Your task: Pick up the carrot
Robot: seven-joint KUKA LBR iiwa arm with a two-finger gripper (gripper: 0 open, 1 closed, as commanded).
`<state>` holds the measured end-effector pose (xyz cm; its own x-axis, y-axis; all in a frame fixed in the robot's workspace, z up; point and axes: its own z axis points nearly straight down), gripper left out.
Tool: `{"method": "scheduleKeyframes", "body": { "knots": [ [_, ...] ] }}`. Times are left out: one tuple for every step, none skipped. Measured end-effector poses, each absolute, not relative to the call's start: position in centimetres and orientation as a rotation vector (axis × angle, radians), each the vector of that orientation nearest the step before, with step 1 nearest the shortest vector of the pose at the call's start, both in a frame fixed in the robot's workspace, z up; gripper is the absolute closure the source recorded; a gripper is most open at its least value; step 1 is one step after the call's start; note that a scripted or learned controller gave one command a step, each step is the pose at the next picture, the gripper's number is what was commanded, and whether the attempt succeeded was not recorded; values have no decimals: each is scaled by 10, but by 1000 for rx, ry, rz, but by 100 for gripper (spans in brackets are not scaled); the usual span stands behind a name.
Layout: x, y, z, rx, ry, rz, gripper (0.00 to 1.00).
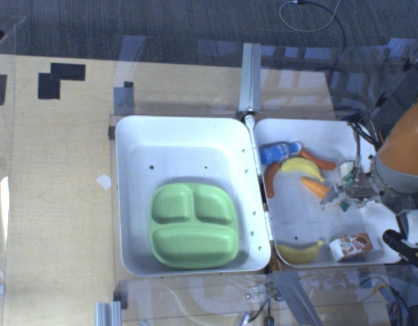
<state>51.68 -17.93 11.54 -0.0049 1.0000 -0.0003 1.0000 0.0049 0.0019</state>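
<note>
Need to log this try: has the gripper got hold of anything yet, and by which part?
Cannot be told. The gripper sits right at the carrot's near end in the right bin, but the view is too small to show a grip.

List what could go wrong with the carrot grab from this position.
1. The carrot lies against the yellow banana and a red-orange piece, so the gripper may catch or push those instead.
2. The gripper sits at the carrot's right tip; a grip that far out may slip.
3. The right bin is crowded, so nudges may scatter items.
</note>
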Motion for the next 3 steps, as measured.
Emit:
{"method": "scheduleKeyframes", "body": {
  "knots": [
    [585,-186,89,2000,2409,9,0],
    [588,-185,102,1995,2407,16,100],
    [595,-141,183,2242,2193,6,100]
  ]
}}
